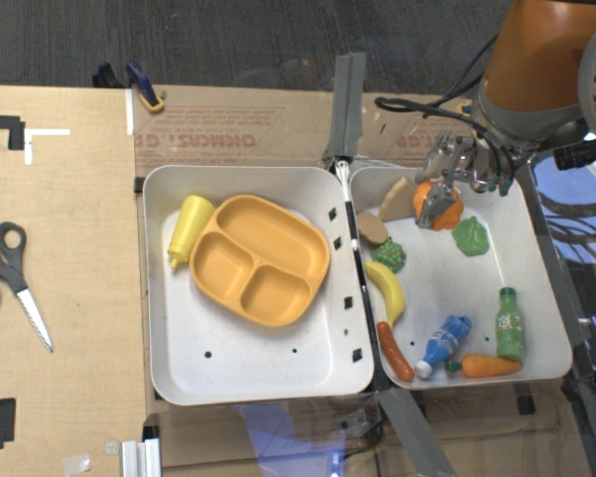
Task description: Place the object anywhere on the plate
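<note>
Bench: two shallow white bins side by side, the left bin (164, 366) and the right bin (536, 296)
Plate: a yellow-orange plastic plate with three compartments (255, 258) lies in the left bin, nothing on it, with a yellow squeeze bottle (188, 229) touching its left edge
Gripper: the metal two-finger gripper (439, 205) hangs over the far part of the right bin, clenched around a small round orange fruit (435, 205)
Object: the orange fruit sits between the fingers, well apart from the plate
Neighbours: a green leafy toy (470, 237) just right of the fruit, a tan wedge (397, 199) just left
Step in hand: likely lifting the fruit out
Doing it well: rise straight up, clear the wall between the bins, travel left, and let go low over a compartment so the round fruit does not roll off
</note>
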### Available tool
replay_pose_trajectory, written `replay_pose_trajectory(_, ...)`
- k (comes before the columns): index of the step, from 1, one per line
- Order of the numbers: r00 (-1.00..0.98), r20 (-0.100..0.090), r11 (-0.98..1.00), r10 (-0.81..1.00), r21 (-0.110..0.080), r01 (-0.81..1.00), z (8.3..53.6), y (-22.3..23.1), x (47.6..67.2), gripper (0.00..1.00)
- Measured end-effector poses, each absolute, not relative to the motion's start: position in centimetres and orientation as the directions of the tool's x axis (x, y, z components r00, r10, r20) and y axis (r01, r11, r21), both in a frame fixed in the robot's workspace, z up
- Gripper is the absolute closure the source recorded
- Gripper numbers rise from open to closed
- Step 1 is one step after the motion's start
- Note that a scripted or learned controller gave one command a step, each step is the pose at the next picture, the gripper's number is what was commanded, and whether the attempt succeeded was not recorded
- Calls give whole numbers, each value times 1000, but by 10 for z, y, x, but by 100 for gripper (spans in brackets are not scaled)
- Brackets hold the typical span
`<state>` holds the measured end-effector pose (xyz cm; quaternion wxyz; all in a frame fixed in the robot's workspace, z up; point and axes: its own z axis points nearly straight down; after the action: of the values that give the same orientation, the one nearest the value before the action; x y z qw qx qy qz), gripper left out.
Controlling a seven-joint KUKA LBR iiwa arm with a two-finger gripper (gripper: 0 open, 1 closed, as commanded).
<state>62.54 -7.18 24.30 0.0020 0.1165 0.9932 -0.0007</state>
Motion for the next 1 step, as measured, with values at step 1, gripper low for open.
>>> replay_pose_trajectory(1,-973,-5,973,232,-1,232,243,-72,626,0)
